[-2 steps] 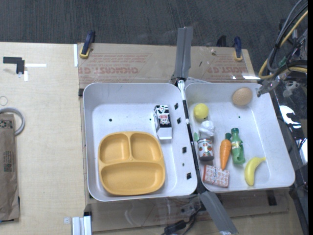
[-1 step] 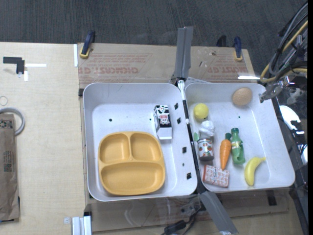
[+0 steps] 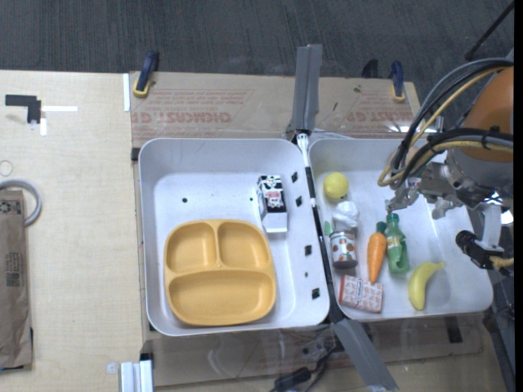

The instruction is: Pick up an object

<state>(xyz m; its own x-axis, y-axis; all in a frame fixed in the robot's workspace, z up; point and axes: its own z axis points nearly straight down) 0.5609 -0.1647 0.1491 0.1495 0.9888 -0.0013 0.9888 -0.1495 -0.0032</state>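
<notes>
My gripper [image 3: 403, 200] hangs over the right bin [image 3: 466, 300], just above the top of a green bottle [image 3: 397, 246]. An orange carrot [image 3: 375, 256] lies beside the bottle on its left. A yellow banana [image 3: 424, 283] rests to the bottle's lower right. Further left in this bin are a yellow lemon [image 3: 335, 186], a white crumpled item [image 3: 346, 214], a small dark jar [image 3: 343, 249] and a red-and-white packet [image 3: 361, 293]. I see nothing lifted off the bin floor.
The left bin [image 3: 159, 186] holds a yellow divided plate [image 3: 219, 272] and a small black-and-white carton [image 3: 272, 201]. A raised divider [image 3: 309, 211] runs between the bins. The arm's cables and wrist [image 3: 466, 170] crowd the right bin's far right side.
</notes>
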